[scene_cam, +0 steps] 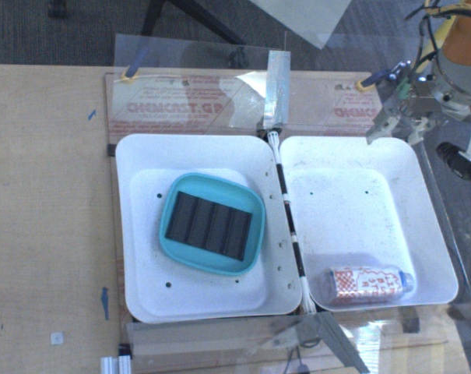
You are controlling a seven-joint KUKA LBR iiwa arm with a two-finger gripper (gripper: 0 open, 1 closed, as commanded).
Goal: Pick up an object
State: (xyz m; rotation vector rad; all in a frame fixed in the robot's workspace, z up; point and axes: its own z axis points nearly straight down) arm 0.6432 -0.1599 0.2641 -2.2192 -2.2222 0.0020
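Pincer: my gripper (392,127) hangs at the far right corner of the right bin (422,179), above its rim and well clear of anything in it. Nothing sits between the fingers.
Finger state: blurred tips against the bin's edge; I cannot tell whether they are apart or together.
Arm: my arm (457,45) comes in from the upper right, orange band showing near the frame's corner, yellow and blue cables looped beside it.
Right bin: one bottle (369,282), clear, with a red-and-white patterned label, lying on its side against the near wall, cap end toward the right. It is well apart from my gripper, on the opposite side of the bin.
Left bin: the left bin (142,209) holds a teal tray (212,224), rounded corners, turned slightly askew, roughly central. A dark ribbed block (208,225) lies inside the tray.
Divider: the two bins touch along a middle seam (286,209).
Bench: wooden bench (40,209) runs out to the left.
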